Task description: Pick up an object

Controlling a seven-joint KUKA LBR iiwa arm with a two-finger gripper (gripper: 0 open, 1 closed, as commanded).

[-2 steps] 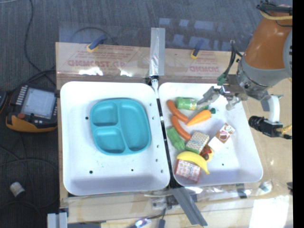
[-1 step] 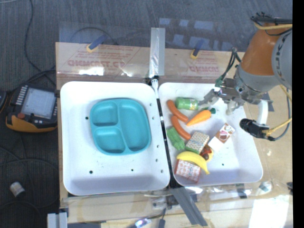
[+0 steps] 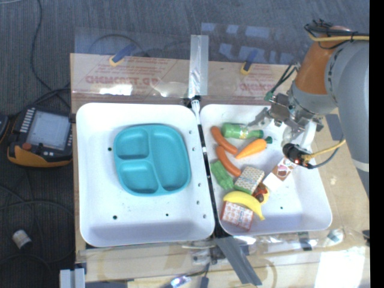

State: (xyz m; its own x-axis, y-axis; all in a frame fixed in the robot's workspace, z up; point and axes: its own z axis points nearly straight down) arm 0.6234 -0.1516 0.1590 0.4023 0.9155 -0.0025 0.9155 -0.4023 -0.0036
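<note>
My gripper (image 3: 283, 122) hangs over the far right part of the right bin (image 3: 312, 206), open, with nothing between its fingers. Just to its left lie a green bottle (image 3: 239, 131) and an orange carrot (image 3: 252, 148). Two orange-red sausages (image 3: 227, 158) and a green vegetable (image 3: 223, 174) lie along the bin's left wall. Nearer the front are a patterned cube (image 3: 249, 177), a yellow banana (image 3: 245, 200) and a red-and-white box (image 3: 237, 215). A small red-and-white carton (image 3: 281, 171) lies below the gripper.
The left bin (image 3: 96, 215) holds a blue divided plate (image 3: 151, 159). A ridge between the bins runs down the middle. A handheld device (image 3: 42, 138) lies on the floor to the left.
</note>
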